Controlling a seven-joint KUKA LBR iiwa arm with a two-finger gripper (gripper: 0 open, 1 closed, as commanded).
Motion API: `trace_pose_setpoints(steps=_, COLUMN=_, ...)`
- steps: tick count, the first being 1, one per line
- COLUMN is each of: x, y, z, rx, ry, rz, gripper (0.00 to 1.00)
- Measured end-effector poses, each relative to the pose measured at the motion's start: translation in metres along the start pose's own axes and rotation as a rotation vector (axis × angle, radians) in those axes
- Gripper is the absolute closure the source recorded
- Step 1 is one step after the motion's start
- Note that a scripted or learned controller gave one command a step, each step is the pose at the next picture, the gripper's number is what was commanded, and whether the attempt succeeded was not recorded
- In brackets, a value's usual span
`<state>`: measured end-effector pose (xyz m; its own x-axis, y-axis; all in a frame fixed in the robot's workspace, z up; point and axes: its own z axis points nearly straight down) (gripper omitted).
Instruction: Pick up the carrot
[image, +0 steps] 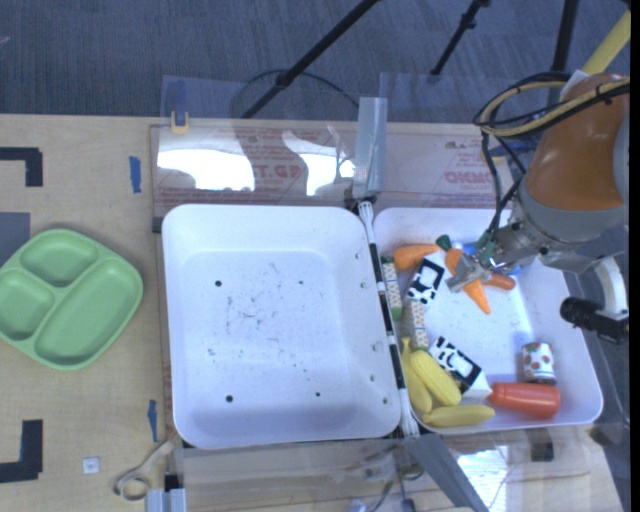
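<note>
An orange carrot (478, 292) lies in the right bin (575, 330), near its middle, pointing toward the front. My gripper (478, 268) is right over the carrot's upper part and hides some of it, at or just above the bin floor. A second orange carrot (410, 256) with a green top lies further left, near the divider between the bins. The grey arm with its orange band (575, 160) comes in from the upper right.
The right bin also holds two black-and-white patterned boxes (428, 281) (458, 362), yellow bananas (428, 380), a red-orange vegetable (525, 398) and a small can (538, 361). The left bin (200, 240) lies beside it. A green divided plate (65, 297) sits on the bench at left.
</note>
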<state>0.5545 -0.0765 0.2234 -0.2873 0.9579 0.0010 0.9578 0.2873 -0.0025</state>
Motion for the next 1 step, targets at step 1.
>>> trace_pose_setpoints(steps=1, x=0.008, y=-0.0089, z=0.0053, rx=0.002, ry=0.001, rz=-0.019, gripper=1.0)
